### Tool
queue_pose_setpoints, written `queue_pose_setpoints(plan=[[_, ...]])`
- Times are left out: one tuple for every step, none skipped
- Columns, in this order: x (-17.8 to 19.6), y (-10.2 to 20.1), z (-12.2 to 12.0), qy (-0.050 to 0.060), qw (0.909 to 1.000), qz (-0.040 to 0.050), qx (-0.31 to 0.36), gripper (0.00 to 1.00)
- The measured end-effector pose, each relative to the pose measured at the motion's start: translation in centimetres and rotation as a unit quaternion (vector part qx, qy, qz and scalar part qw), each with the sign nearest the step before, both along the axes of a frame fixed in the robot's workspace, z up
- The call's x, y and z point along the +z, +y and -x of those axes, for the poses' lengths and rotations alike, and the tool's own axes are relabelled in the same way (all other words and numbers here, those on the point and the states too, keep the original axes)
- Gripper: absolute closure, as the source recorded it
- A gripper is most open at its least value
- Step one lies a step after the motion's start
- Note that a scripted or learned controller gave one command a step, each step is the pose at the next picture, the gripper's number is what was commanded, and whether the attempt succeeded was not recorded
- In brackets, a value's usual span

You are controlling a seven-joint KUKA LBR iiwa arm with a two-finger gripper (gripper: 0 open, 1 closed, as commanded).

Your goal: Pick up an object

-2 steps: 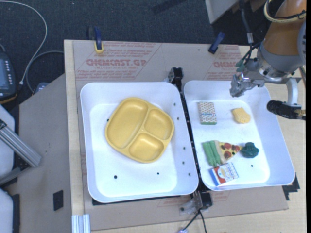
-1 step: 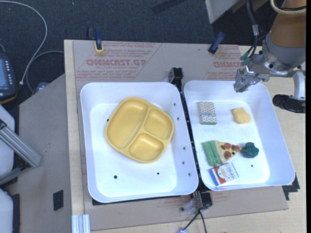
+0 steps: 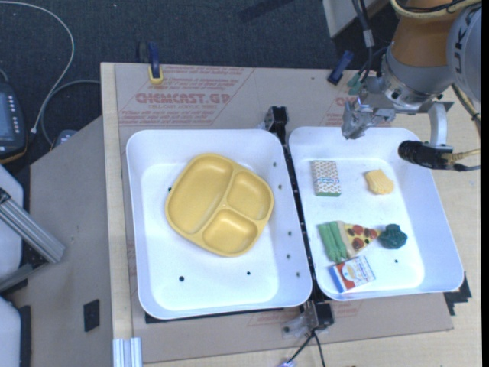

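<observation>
On the surface (image 3: 114, 205) two white bins sit side by side. The left bin (image 3: 153, 274) holds a yellow plate (image 3: 219, 203) with three compartments, lying flat near the bin's middle. The right bin (image 3: 428, 258) holds the small things. A patterned box (image 3: 326, 178) lies in its upper left part, and a yellow sponge (image 3: 379, 182) lies to the right of it, apart from it. Lower down, green strips (image 3: 331, 240) touch a pizza slice (image 3: 359, 238), and a dark green lump (image 3: 393, 236) sits just beside the slice's right end. A red, white and blue packet (image 3: 352, 272) lies below the strips. My tool (image 3: 356, 125) hangs over the right bin's far rim, above the box and apart from it. Nothing is between its fingers, and whether they are apart or together I cannot tell.
</observation>
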State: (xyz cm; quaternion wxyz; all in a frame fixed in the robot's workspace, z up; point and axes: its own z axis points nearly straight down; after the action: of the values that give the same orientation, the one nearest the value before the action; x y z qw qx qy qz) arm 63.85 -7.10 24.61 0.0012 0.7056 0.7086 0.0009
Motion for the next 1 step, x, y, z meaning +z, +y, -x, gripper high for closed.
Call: queue_pose_setpoints(plan=[[-0.07,6.36,-0.58,0.0,1.0,-0.0007,0.001,1.0]])
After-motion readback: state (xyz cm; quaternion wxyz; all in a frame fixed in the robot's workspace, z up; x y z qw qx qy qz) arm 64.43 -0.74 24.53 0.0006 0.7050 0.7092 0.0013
